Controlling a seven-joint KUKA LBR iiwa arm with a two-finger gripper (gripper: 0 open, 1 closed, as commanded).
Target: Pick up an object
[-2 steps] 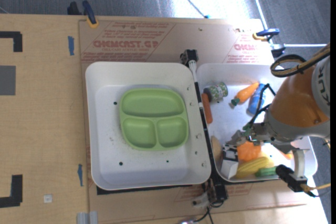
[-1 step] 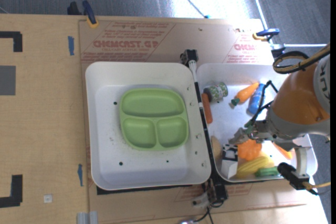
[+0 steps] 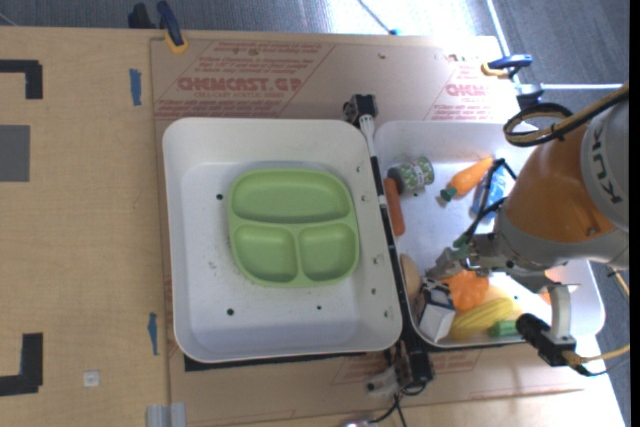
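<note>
The right bin holds several toy foods. An orange carrot lies near its far side, with a small green-and-grey can to its left. A red-orange stick lies along the bin's left wall. At the near end are a yellow corn cob, an orange piece and a black-and-white item. My gripper hangs low over this near pile, just above the orange piece. The wrist hides what is under it.
The left bin holds a green divided plate. The grey and orange arm covers the right bin's right half. Cables loop behind it. A black post stands at the bins' far junction.
</note>
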